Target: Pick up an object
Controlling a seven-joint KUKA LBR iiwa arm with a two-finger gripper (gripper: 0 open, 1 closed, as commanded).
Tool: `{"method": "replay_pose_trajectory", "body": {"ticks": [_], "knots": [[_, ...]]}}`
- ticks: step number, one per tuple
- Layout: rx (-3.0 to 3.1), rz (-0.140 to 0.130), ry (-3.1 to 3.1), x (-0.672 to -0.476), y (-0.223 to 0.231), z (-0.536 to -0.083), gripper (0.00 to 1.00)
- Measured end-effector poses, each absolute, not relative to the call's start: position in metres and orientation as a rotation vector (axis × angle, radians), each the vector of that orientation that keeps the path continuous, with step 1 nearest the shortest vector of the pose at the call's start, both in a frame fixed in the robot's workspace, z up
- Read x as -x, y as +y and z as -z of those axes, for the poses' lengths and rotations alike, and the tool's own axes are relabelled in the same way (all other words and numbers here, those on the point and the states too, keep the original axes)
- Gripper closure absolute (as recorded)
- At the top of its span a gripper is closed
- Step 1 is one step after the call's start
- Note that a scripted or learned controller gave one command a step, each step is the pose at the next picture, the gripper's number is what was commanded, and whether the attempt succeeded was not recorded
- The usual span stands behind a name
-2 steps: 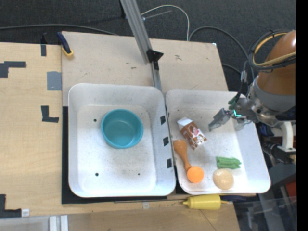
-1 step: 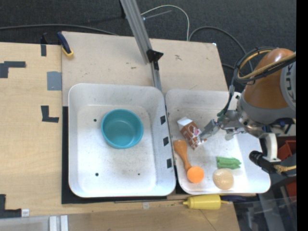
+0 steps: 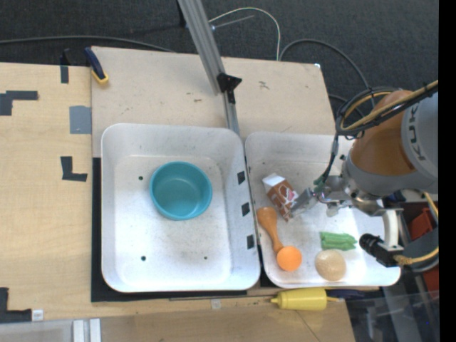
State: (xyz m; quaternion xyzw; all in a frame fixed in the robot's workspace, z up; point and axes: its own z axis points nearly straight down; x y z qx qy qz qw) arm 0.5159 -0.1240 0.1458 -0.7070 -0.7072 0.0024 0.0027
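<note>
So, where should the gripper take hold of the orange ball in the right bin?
Grip the orange ball across its middle, coming straight down from above. It is round, and the tan stick-like piece touches its upper-left side, so close the fingers clear of that side.

Brown-and-white packet [image 3: 280, 195] lies tilted in the right bin [image 3: 285, 144], near its left wall. Orange ball [image 3: 288, 258] sits below it.

You can't tell how the gripper [image 3: 305, 199] fingers stand; they blur against the small carton [image 3: 280, 195]. The arm [image 3: 399, 144] is cut off at the right edge and hides the right bin's [image 3: 285, 142] far corner.
</note>
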Motion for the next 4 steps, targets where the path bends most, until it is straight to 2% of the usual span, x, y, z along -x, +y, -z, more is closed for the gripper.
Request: {"method": "replay_pose_trajectory", "body": {"ticks": [1,2,4], "knots": [[2.217,-0.005,-2.220,-0.515,-0.123,-0.093,0.00],[2.216,-0.003,-2.220,-0.515,-0.123,-0.104,1.00],[2.221,0.002,-2.225,-0.512,-0.128,-0.194,1.00]]}}
